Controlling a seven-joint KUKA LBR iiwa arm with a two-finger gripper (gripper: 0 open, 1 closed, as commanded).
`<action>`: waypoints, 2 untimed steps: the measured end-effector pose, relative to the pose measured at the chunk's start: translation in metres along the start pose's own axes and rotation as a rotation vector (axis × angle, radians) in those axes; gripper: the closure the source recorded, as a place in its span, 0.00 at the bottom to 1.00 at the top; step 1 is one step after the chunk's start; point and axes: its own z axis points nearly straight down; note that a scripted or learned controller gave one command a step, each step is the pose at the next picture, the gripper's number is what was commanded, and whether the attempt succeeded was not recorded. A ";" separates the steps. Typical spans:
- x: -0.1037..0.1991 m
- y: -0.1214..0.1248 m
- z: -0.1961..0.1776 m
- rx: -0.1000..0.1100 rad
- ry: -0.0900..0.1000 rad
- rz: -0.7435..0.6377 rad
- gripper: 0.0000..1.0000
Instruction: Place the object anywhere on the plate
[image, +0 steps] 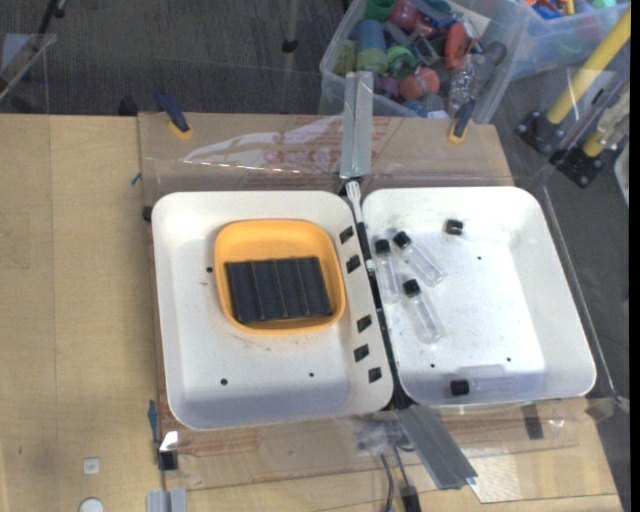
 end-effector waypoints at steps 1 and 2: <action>0.001 0.000 0.000 0.000 0.000 -0.142 1.00; 0.003 -0.003 0.000 -0.002 -0.001 -0.456 1.00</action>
